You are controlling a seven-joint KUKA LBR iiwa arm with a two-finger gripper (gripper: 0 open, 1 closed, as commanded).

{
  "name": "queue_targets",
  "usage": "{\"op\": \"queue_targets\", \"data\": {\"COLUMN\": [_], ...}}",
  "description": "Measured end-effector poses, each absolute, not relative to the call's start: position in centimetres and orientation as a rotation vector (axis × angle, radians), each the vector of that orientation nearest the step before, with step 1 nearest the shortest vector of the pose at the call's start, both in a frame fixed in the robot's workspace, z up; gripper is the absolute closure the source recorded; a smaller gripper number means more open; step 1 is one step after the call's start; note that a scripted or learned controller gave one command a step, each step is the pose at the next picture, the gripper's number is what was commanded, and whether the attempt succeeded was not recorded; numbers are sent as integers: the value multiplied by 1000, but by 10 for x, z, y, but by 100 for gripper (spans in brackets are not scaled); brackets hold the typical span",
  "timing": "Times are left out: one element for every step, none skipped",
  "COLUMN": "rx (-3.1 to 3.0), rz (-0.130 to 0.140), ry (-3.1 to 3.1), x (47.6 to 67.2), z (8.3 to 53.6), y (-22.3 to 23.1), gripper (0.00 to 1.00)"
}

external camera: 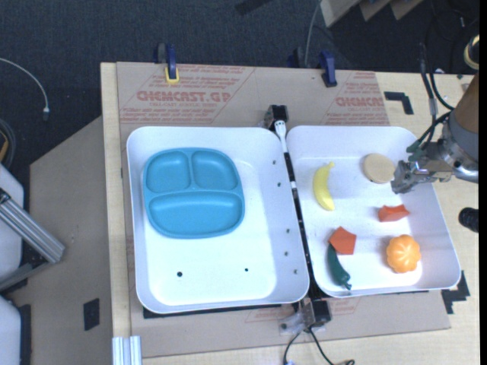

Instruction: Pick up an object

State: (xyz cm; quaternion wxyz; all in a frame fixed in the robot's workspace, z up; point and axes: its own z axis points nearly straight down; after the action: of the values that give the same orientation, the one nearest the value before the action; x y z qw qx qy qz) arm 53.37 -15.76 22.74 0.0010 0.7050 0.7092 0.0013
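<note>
Two shallow white bins sit side by side on a brown board. The left bin (152, 280) holds a blue divided plate (195, 192), lying flat toward its upper left.

The right bin (365, 139) holds the loose items, all resting on its floor and apart from one another, save the first two. Near its lower left lie a green pepper (338, 268) and, just above and touching it, a red block (343, 240). Above those is a yellow banana (325, 186), lying lengthwise. Further right, a tan disc (377, 168) sits near the top, a small red-orange piece (393, 213) lies in the middle, and an orange pumpkin-like fruit (402, 252) sits near the lower right corner.

At the bin's right edge, the gripper (401, 179) hangs just beside the tan disc and above the red-orange piece. From this angle I cannot tell how it is set, and nothing looks lifted.

As I judge it, the pick has not happened: every item lies in the bin, and choosing, grasping and lifting one remain.
</note>
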Motion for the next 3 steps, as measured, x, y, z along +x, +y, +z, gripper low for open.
{"op": "queue_targets", "data": {"rx": [2217, 2215, 2215], "rz": [1, 3, 3], "ry": [2231, 2228, 2227], "x": [538, 548, 558], "z": [218, 220, 219], "y": [-105, -62, -19], "gripper": [100, 100, 100]}}
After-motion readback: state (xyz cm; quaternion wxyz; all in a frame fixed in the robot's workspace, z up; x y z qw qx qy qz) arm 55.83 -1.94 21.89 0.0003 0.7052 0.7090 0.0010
